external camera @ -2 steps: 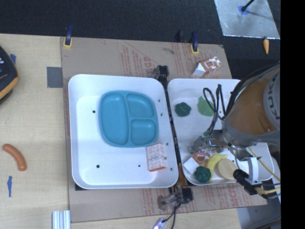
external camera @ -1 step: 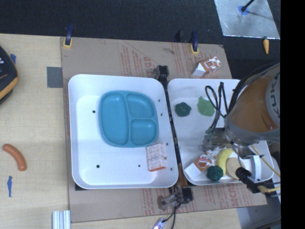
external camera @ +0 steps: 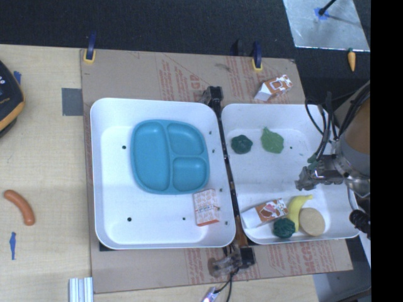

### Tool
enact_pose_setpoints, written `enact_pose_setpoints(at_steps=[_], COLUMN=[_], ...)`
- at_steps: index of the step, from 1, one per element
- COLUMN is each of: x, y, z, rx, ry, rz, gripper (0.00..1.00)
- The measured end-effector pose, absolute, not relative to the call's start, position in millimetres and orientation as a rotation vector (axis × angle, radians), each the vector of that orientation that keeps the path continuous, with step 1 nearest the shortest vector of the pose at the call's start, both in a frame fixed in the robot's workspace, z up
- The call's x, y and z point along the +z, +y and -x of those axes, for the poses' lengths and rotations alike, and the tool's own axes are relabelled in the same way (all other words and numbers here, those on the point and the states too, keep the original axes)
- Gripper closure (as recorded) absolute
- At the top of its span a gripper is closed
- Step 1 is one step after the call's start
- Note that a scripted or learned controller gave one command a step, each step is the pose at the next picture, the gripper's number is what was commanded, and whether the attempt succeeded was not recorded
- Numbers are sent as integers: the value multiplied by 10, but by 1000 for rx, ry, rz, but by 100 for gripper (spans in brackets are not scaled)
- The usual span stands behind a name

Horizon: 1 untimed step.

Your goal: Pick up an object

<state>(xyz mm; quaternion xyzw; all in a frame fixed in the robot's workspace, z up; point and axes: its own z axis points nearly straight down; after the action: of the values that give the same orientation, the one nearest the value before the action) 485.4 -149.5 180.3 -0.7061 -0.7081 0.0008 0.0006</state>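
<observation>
Down at the near rim of the right bin (external camera: 264,236), a cluster sits packed together: a dark green broccoli piece (external camera: 284,228), a round tan biscuit (external camera: 312,221) just to its right, a yellow banana (external camera: 298,204) leaning in above them, and a small red-and-white carton (external camera: 269,211) lying flat on the cluster's left, touching the banana's lower end. And there is the gripper (external camera: 313,176), hanging just above that cluster near the bin's right wall, its dark metal fingers pointing left over bare white floor. Nothing sits between them; whether they are spread or closed cannot be told from this angle. The grey arm (external camera: 352,145) runs off to the right behind it, with black cables looping above.

Further back in the same bin, away from the gripper, a dark green lump (external camera: 241,145) and a lighter green leafy piece (external camera: 272,141) rest side by side, near each other but apart.

Across the divider, the left bin (external camera: 107,168) carries a blue sectioned plate (external camera: 170,156) in its middle, and a second small carton (external camera: 206,207) lies at the plate's lower right corner, just beside it.

Outside the bins, a third carton (external camera: 274,88) lies on the brown cardboard sheet (external camera: 157,74) beyond the right bin's far rim. Out on the wooden bench (external camera: 38,156), well left of the left bin, a sausage (external camera: 20,206) lies on its own.
</observation>
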Motion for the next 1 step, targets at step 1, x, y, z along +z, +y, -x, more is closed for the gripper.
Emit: enact_pose_setpoints(at_steps=[1], x=[1801], y=[-1492], z=[-4853], rx=[3], ry=[-2224], rz=[2217], gripper=[0])
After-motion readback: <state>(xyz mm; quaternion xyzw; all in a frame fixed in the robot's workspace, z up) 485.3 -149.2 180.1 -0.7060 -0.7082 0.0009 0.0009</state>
